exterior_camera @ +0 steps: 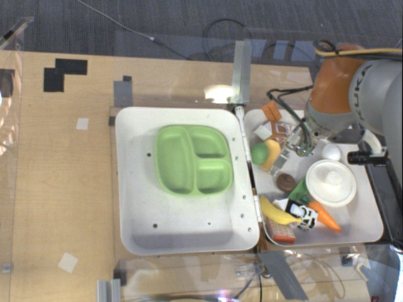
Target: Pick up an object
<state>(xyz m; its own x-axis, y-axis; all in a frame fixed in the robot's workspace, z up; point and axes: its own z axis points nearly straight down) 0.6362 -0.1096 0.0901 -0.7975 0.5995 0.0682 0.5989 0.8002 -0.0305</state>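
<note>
You have the tabletop (pixel 69 187) carrying two white bins side by side. The left bin (pixel 141 219) holds a green divided tray (pixel 192 160). The right bin (pixel 368 228) is crowded: a white bowl (pixel 330 182), a banana (pixel 277 211), a carrot (pixel 325 216), a yellow fruit (pixel 271 154) beside a green ball (pixel 259 153), a brown disc (pixel 286 182), a white egg (pixel 331 151) and a small black-and-white toy (pixel 303 214).

Your arm (pixel 352 93) reaches in from the right, and its end effector (pixel 291 148) sits low over the right bin's upper part, just beside the yellow fruit. Whether it is spread or closed, you cannot tell; the tips are too blurred.

Judging by this, nothing is lifted yet: every object lies in the bin. The grasp and the raise are both left to do, with the yellow fruit the likeliest target.
</note>
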